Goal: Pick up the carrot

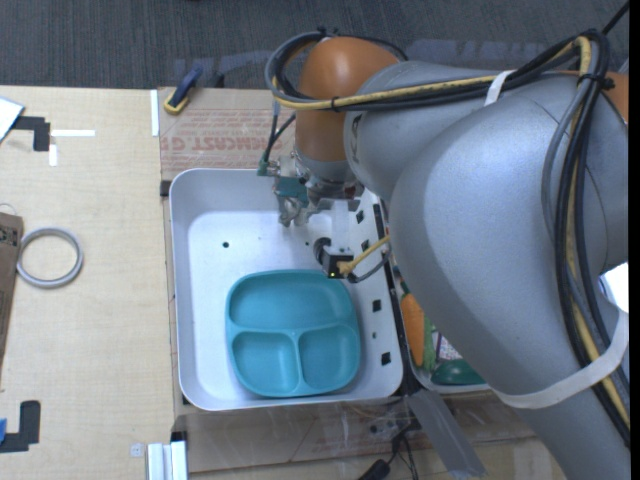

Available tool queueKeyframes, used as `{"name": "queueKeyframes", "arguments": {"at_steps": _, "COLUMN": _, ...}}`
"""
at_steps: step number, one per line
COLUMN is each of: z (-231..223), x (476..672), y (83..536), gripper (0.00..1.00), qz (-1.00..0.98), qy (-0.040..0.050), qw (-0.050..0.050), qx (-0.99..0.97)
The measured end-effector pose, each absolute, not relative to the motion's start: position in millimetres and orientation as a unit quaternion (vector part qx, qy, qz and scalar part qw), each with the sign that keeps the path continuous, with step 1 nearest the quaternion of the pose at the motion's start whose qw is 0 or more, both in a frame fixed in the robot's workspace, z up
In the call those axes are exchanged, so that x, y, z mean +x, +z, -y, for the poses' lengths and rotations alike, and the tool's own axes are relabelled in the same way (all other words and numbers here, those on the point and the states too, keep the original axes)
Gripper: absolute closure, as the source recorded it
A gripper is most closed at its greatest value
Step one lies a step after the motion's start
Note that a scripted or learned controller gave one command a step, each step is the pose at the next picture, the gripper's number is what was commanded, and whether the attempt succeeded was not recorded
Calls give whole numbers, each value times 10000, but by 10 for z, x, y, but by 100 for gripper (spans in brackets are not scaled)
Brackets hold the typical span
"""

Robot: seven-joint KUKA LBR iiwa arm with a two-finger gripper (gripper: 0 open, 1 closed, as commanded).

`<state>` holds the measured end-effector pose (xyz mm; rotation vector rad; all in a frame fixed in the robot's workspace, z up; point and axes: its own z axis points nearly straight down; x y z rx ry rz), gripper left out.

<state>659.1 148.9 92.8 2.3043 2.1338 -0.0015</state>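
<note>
The big grey arm [500, 218] sweeps in from the right and covers most of the right-hand bin [440, 378]. Its orange band [335, 78] sits above the wrist, over the far edge of the left bin [190, 298]. The gripper [292, 206] hangs over the far right corner of that left bin, above bare white floor, and whether it is open or closed cannot be told from this angle. Nothing is seen held there. In the near half of the left bin lies a teal divided plate [295, 333], three compartments up. The carrot [411, 330] is a sliver of orange in the right bin, just beside the wall shared with the left bin, mostly hidden under the arm. A roll of tape [46, 257] lies on the bench near its left edge.
</note>
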Motion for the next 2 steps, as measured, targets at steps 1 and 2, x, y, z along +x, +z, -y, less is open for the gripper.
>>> {"name": "queueKeyframes", "arguments": {"at_steps": 1, "z": -2084, "x": 6440, "y": 921, "gripper": 100, "qz": -6115, "qy": -9, "qw": 5, "qx": 7912}}
{"name": "queueKeyframes", "arguments": {"at_steps": 2, "z": -1410, "x": 6117, "y": 913, "gripper": 100, "qz": -5994, "qy": -19, "qw": 0, "qx": 8004}}
